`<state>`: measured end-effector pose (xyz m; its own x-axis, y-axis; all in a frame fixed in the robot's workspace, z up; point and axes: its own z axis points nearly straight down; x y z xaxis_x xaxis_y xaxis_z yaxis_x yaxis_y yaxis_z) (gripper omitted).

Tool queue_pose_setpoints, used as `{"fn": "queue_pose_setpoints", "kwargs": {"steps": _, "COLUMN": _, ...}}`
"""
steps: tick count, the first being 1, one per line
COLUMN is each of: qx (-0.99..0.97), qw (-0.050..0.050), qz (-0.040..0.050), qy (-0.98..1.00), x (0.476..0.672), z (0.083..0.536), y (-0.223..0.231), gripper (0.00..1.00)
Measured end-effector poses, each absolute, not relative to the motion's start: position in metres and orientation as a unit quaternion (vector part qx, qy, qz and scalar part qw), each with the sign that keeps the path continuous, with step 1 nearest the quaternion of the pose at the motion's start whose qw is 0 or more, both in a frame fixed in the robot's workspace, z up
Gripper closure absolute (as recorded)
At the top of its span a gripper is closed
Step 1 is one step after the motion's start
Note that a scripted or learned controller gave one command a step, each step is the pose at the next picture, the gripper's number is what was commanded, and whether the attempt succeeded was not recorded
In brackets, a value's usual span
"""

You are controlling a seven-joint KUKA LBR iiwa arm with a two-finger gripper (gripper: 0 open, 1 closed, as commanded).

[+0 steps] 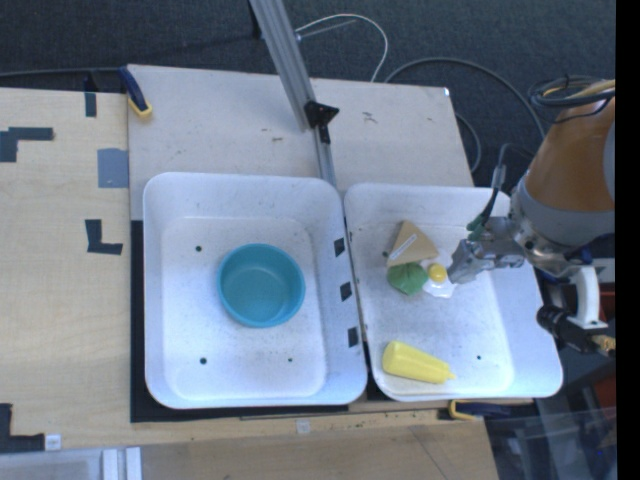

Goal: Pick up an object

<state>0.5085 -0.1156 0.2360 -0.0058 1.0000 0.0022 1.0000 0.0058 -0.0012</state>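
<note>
Nearest my cam, at the front of the right bin (520, 368), I saw a yellow corn-shaped obj (416, 363) lying on its side, thick end toward the left bin (170, 268), tip pointing away from it. Taking that right bin as my ref: the corn piece sat on its floor by the front rim, apart from the rest.

Further back, about mid-bin, 3 objs were clustered: a tan wedge-shaped block (410, 241), a green lumpy obj (407, 278) just in front of it & touching or nearly so, and a small yellow-and-white obj (437, 280) right beside the green one on the side away from the left bin.

The gripper (466, 265) was down inside the right bin, tip right next to the small yellow-and-white obj, apparently touching it. I couldn't tell from my view whether the gripper was released or clenched; nothing was visibly between its parts. The arm (565, 183) w/ its orange band reached in over the bin's far side wall.

The left bin, butted against the right bin along one wall, held a teal bowl (262, 284), upright, roughly central. Both bins sat on the table (230, 108), and a grey pole (285, 43) rose from behind the seam btw them.
</note>
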Motion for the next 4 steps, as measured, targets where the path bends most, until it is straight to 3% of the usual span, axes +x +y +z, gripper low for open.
{"fn": "queue_pose_setpoints", "kwargs": {"steps": 1, "qx": -0.704, "qw": 0.001, "qz": -0.0002, "qy": -0.710, "x": 0.521, "z": 0.242, "y": -0.063, "gripper": 1.00}}
{"fn": "queue_pose_setpoints", "kwargs": {"steps": 3, "qx": -0.705, "qw": 0.001, "qz": -0.0001, "qy": -0.709, "x": 0.576, "z": 0.235, "y": 0.029, "gripper": 1.00}}
{"fn": "queue_pose_setpoints", "kwargs": {"steps": 4, "qx": -0.705, "qw": 0.001, "qz": 0.0003, "qy": -0.709, "x": 0.585, "z": 0.234, "y": 0.071, "gripper": 1.00}}
